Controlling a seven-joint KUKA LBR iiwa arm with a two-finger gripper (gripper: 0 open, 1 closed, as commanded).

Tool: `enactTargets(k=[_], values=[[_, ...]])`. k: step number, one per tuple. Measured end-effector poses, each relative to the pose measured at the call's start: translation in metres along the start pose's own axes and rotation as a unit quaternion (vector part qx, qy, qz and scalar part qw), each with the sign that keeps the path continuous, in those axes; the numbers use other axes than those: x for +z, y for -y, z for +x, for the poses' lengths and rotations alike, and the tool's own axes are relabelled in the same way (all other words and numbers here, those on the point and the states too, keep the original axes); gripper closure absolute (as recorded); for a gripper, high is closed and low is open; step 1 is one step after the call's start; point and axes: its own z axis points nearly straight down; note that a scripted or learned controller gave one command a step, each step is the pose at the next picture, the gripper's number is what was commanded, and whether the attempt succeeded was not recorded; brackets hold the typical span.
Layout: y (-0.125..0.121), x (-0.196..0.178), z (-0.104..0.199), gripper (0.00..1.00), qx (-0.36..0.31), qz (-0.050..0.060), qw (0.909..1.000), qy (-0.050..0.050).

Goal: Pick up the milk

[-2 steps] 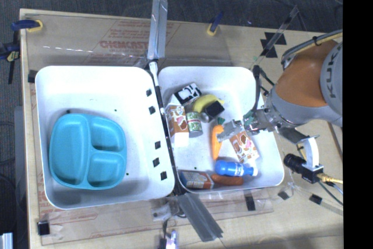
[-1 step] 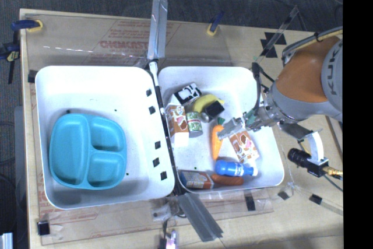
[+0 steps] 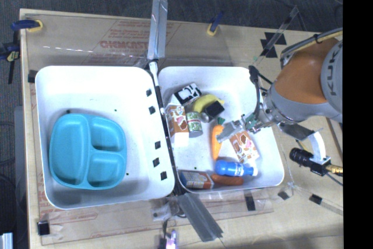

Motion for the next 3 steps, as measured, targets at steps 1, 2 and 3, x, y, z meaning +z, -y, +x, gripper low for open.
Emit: enactTargets(k=[1,2,3], values=[[-0.011,0.007,-0.004,0.00,-0.048,-0.001,0.9988,0.002],[-0.012,-0.003,-0.004,1.00,-0.050,-0.001,0.9987,0.002],[-0.071,-0.118,0.009,1.00,0.042,-0.001,0.9991,0.001]])
